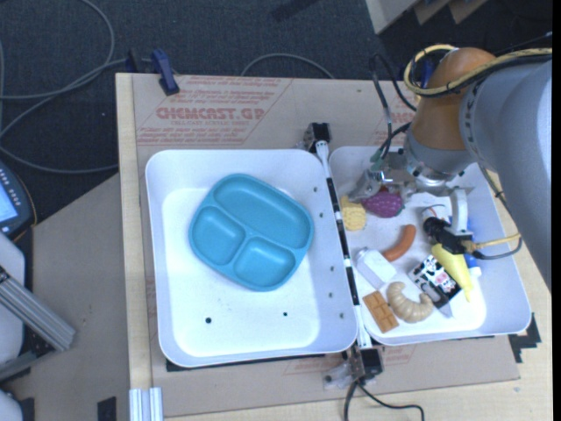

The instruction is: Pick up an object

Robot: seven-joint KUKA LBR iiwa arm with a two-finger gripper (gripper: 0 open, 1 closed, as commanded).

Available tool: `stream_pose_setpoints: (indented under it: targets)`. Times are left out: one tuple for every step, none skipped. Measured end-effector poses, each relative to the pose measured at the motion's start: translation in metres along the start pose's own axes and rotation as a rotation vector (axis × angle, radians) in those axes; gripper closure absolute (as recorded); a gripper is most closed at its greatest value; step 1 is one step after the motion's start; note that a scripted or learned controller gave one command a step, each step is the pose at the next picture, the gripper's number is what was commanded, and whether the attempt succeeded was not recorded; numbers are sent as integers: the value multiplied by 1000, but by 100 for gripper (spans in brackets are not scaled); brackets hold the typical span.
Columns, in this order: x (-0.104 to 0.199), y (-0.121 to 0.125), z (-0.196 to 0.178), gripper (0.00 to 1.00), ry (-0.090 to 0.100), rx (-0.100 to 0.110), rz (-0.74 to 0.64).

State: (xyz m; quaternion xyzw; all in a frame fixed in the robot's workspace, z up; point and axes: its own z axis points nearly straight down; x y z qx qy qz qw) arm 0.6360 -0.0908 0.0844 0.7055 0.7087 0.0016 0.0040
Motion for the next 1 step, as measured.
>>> stream_pose_setpoints:
  targets:
    - [-3, 2, -18, 100, -1, -11, 5]
